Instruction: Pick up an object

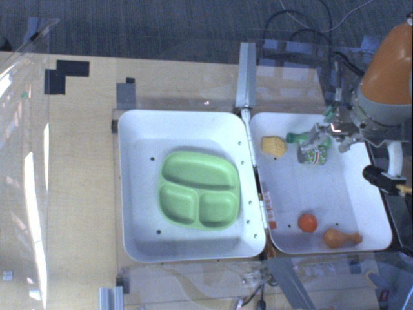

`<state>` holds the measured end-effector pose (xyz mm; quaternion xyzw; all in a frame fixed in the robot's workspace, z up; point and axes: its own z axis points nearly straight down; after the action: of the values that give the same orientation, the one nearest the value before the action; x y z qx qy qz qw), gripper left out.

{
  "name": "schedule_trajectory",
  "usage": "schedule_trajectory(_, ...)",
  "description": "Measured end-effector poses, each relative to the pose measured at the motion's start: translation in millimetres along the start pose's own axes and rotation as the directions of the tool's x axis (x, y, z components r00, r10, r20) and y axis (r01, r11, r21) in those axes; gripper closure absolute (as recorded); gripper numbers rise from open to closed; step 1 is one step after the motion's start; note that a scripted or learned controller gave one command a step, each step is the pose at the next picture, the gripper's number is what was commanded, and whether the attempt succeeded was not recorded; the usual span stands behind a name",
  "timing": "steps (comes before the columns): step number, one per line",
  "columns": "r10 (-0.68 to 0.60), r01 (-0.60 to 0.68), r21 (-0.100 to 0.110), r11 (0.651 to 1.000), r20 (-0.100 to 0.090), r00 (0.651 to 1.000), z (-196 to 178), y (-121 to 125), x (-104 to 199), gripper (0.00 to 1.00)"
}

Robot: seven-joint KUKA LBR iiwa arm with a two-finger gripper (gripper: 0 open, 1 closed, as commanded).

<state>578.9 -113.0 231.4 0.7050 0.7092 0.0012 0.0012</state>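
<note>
The green and white crumpled packet [314, 152] lies in the right bin [371, 237], near its far wall and just beside a small green piece [295, 136] that sits at its left. The gripper [329, 133] hangs over this packet's far right corner, its metal parts overlapping the packet's edge in this slanted view — whether the fingers are apart, together or clamped on the packet cannot be told, since the pincer's tips are lost among the metal and the packet's own pattern. To the left of the packet, close to the bin's left wall, lies a yellow object [273, 146] like a cob of corn, apart from the packet. Toward the near side of the same bin lie a small orange-red ball [308, 223] and, to its right and a little nearer, a tan pear-shaped object [341, 238] with its narrow end pointing right; the two are close but not touching, and both are well apart from the packet. The arm [390, 76] comes in from the right — its orange band fills the upper right corner above a grey wrist. The left bin [135, 173] holds a light green divided tray [199, 189], with one long compartment on its far side and two smaller ones on its near side; it lies flat in the middle of that bin. Both bins rest side by side on the pale wooden bench [71, 173], with a grey metal rail [246, 76] running away from the seam between them.
</note>
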Motion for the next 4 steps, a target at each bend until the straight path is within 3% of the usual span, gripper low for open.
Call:
schedule_trajectory(1,-0.107,0.107,-0.001,0.994,0.002,0.994,86,64,-65,0.00)
schedule_trajectory(2,-0.170,0.170,-0.004,0.985,0.003,0.985,144,62,-71,0.00)
schedule_trajectory(3,-0.168,0.168,-0.005,0.986,0.003,0.986,143,20,-82,0.00)
schedule_trajectory(4,-0.170,0.170,-0.019,0.985,0.009,0.985,128,25,-82,1.00)
